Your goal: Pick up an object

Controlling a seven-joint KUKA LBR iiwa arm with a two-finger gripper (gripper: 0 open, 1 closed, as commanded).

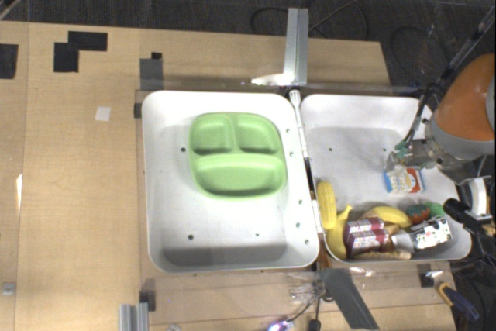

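Observation:
My gripper (408, 160) hangs over the right bin (349, 128), near its right side, on the grey arm with the orange band (470, 101). Just below it lies a small white packet with blue and orange print (403, 181); whether they touch is unclear. Along the bin's front edge lie a yellow banana (328, 207), a second banana (389, 215), a dark red can on its side (366, 236) and a small white and black item (431, 233).
The left bin (167, 190) holds a green divided plate (235, 153) near its back. A metal post (297, 46) stands behind the divider between the bins. Bare white floor shows in the back left of the right bin.

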